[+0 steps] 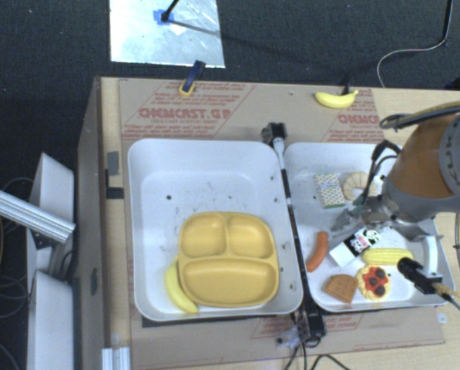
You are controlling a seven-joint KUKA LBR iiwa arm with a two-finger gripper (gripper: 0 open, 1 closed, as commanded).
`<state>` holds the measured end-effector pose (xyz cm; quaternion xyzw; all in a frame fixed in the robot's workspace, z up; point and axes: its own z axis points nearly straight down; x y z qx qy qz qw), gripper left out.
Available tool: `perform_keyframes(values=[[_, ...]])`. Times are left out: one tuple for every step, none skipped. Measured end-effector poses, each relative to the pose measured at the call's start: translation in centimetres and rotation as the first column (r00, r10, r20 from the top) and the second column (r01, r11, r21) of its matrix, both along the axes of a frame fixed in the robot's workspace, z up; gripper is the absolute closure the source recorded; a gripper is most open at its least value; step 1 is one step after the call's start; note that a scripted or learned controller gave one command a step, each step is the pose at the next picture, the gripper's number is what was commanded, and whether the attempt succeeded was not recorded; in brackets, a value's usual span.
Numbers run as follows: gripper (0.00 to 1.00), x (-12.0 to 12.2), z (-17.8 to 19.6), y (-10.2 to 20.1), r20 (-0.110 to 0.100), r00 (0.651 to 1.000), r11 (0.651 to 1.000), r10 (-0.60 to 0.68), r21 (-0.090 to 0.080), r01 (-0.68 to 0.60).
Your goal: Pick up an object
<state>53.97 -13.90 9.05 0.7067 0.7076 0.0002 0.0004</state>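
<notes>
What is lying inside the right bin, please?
In the right bin I see a sausage, a corn cob, a pizza slice, a toast piece, a patterned block and a black-and-white card. The arm covers the bin's right part.

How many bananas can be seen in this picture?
2. One banana lies in the left bin, against the yellow divided plate. The other banana lies outside the bins, on the board behind the right bin. The arm may hide more.
</notes>
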Motion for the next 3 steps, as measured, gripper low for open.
perform_keyframes(values=[[0.0, 6.2, 8.4, -2.4, 0.005, 1.0, 1.0, 0.003, -0.002, -0.003], [0.0, 3.0, 3.9, -1.9, 0.0, 1.0, 1.0, 0.0, 0.001, 0.0], [0.0, 0.5, -0.5, -1.3, 0.0, 1.0, 1.0, 0.0, 0.0, 0.0]])
